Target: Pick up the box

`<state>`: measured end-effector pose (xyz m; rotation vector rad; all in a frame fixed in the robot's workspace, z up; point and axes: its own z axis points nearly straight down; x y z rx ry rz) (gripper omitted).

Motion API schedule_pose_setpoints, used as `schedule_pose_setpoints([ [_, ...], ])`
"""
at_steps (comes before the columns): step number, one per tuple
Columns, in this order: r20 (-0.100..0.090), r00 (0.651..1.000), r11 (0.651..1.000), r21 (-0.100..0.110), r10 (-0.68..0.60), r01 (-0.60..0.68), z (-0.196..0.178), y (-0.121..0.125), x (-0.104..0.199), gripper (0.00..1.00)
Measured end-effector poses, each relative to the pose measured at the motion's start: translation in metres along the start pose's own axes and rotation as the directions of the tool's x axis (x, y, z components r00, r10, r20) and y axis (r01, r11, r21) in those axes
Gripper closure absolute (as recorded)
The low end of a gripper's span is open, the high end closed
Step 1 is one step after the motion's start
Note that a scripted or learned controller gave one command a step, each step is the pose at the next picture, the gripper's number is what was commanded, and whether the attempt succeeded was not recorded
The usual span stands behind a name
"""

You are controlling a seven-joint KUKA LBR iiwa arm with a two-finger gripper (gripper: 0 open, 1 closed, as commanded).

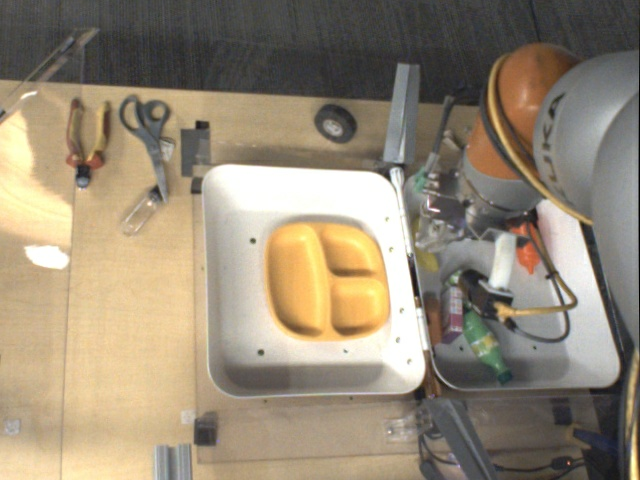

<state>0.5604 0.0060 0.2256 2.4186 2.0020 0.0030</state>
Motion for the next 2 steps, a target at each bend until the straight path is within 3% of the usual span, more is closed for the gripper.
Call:
schedule_pose_setpoints([
  [1,0.000,0.987,0.987,-0.002,-0.164,0.164,0.0155,-0.0088,-0.0398,1.00],
  [2,0.000,0.987,0.987,-0.002,-0.164,0.164,0.0154,-0.0088,-0.0398,0.00],
])
